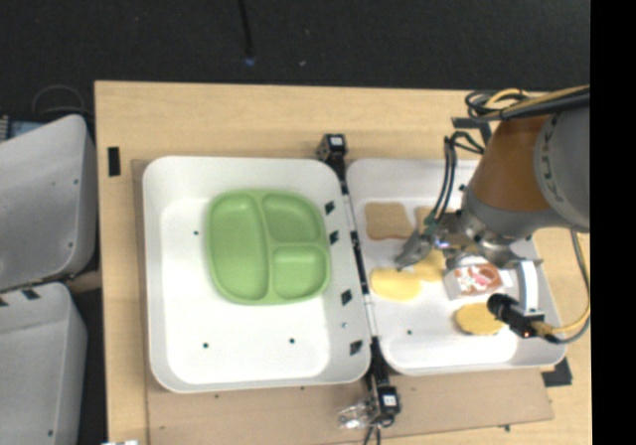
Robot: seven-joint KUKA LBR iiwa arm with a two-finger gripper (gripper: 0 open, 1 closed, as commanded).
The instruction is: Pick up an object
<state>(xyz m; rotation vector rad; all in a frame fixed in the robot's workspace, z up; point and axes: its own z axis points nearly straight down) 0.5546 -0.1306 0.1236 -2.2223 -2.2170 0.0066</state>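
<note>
We see the gripper [417,252] low in the right bin [397,354], right of the frame's middle, just above a yellow piece [395,285], but nothing looks picked up yet and we cannot tell its grip.

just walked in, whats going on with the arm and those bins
A grey arm with an orange band reaches in from the right and has its gripper low in the right bin, among small food-like items: a tan slice, a yellow piece and a round yellow one. No item is visibly held. The left bin holds a green divided plate.
</note>
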